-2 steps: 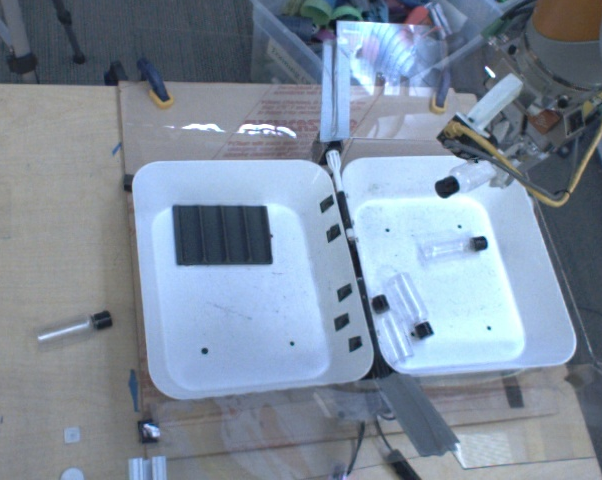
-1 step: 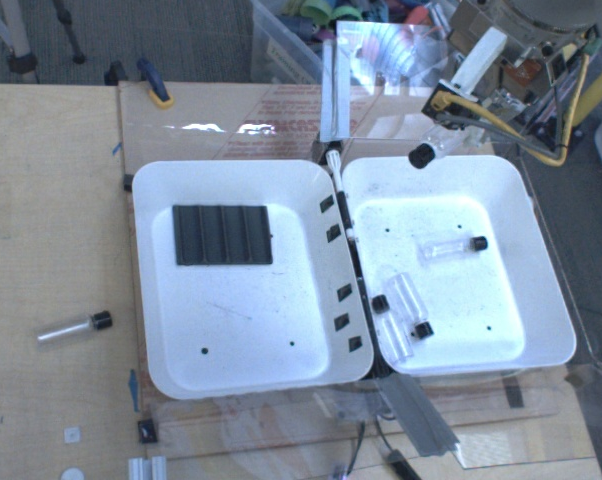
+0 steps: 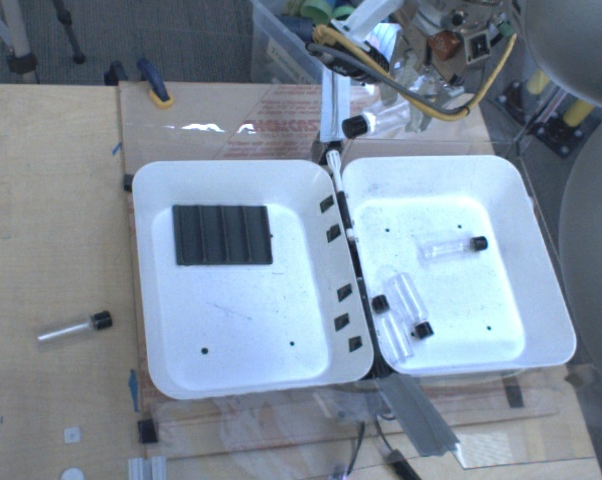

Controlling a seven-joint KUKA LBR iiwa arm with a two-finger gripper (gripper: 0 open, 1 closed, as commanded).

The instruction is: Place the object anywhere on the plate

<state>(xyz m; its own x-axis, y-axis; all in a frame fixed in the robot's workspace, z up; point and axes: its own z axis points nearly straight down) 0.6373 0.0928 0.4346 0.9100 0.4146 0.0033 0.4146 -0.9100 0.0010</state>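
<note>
**A:** Where should you look for the claw (image 3: pixel 409 103)?

**B:** Look at the top of the view. It hangs over the back edge of the right bin (image 3: pixel 541 268), tangled in yellow cable (image 3: pixel 481 78).

**A:** Is it open, closed, or gripping something?

**B:** You cannot tell from this angle. A clear capped vial (image 3: pixel 373 122) lies crosswise right at the claw, its black cap pointing left, above the seam between the two bins. Whether the claw actually has hold of it is unclear.

**A:** And the plate?

**B:** The dark ribbed plate (image 3: pixel 222 235) lies flat in the left bin (image 3: pixel 161 358), towards its back left part, well apart from that vial.

**A:** What else will you see?

**B:** Three other vials (image 3: pixel 443 250) lie in the right bin: one alone near the middle, two close together at the front left. A stray vial (image 3: pixel 73 327) lies on the bench (image 3: pixel 41 218), left of the bins. A clear tub (image 3: pixel 281 23) of coloured bits stands behind them.
</note>
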